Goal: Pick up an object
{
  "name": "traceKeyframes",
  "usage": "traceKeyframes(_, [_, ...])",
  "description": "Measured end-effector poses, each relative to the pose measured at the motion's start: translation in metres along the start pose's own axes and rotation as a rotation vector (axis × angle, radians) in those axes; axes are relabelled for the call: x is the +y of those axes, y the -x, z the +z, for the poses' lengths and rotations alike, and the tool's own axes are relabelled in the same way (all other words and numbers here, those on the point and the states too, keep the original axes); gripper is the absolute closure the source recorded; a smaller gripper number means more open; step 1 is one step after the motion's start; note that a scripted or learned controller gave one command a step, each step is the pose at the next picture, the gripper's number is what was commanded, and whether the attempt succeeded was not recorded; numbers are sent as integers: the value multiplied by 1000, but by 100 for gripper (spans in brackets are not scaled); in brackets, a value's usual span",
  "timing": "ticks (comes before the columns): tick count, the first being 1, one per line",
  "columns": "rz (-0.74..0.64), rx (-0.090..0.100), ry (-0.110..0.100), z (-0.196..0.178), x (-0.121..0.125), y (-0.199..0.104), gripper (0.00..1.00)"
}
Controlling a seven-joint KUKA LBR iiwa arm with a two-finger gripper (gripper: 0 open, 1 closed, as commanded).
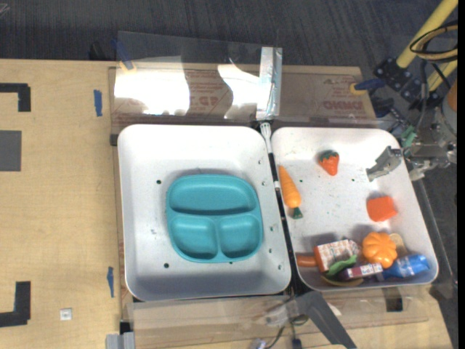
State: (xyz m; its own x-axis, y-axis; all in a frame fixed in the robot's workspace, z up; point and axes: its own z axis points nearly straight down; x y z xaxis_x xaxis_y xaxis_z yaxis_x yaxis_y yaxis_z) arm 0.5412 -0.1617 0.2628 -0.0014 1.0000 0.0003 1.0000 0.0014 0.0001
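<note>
Upright, a strawberry [330, 162], green top toward the far wall; claw [383, 163] state unreadable.

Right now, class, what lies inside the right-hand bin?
In the right bin: a carrot, a strawberry, an orange block, and a front pile with a pumpkin, a carton and a blue bottle. Whatever lies under the pile is covered.
</note>
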Motion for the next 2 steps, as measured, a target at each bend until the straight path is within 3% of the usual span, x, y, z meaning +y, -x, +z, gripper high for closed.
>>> traceKeyframes(1, [90,1,-8,87,62,-12,0])
traceKeyframes(2, [-154,-2,7,175,128,-14,0])
